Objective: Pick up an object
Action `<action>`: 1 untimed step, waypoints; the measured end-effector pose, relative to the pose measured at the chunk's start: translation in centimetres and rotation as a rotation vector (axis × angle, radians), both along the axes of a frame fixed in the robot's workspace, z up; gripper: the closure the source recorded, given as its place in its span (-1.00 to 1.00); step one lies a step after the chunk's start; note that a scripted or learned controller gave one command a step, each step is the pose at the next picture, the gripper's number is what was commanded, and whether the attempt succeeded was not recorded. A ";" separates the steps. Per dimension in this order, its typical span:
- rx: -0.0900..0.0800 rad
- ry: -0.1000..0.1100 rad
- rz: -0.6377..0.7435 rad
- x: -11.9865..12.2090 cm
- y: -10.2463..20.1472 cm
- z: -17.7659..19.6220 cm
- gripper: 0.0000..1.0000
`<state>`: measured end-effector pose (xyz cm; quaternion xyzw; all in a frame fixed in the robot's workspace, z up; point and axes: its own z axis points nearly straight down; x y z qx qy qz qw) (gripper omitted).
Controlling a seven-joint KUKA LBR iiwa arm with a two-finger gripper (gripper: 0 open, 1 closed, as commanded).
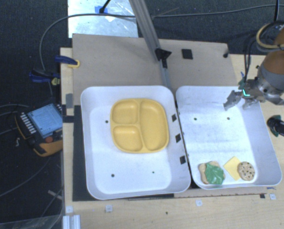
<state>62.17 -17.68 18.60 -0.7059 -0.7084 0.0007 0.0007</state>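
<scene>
Hand (237,99) hangs over the right bin's (213,132) far right corner, its 2 fingers spread and holding nothing, well apart from 3 toy foods at the near edge: green-topped piece (212,172), yellow slice (232,167), cookie (246,171); yellow tray (139,125) in left bin (99,171).

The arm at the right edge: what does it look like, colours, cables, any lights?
The arm has an orange-tan band above a grey wrist section. Black cables run down alongside it from above. A small green-cyan light glows at the wrist, just above the grey metal hand.
</scene>
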 end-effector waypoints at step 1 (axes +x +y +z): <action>-0.001 -0.003 0.001 0.1 0.0 0.2 -1.00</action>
